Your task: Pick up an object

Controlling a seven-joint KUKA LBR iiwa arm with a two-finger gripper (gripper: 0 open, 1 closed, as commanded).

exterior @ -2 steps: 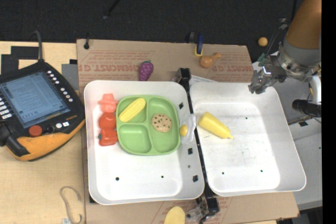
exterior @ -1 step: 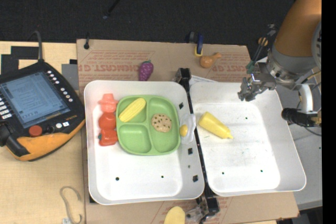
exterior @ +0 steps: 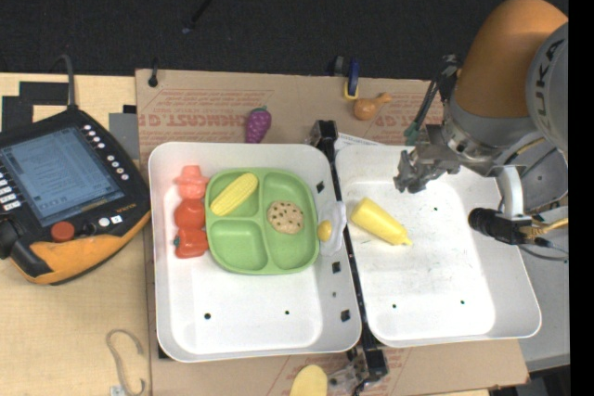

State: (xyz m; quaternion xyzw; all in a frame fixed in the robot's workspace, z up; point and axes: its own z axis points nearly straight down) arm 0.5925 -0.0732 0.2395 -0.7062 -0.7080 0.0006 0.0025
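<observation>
A yellow cone-shaped toy [exterior: 380, 222] lies in the right bin [exterior: 464, 311], near its left wall. My gripper [exterior: 411, 177] hangs over the upper part of the right bin, up and to the right of the yellow toy, with nothing visible between its fingers. In the left bin [exterior: 241, 320] sits a green divided plate [exterior: 262, 223] holding a corn cob [exterior: 232, 193] and a cookie [exterior: 286, 217]. A red bottle-shaped toy [exterior: 190, 211] lies left of the plate. A small yellow piece [exterior: 325, 231] rests at the plate's right edge.
A purple grape toy [exterior: 258, 123] and an orange pear-like toy [exterior: 369, 106] lie on the cardboard behind the bins. A yellow object [exterior: 309, 379] lies in front of the bins. A teach pendant [exterior: 65, 190] sits at the left. A black cylinder [exterior: 497, 225] juts over the right bin.
</observation>
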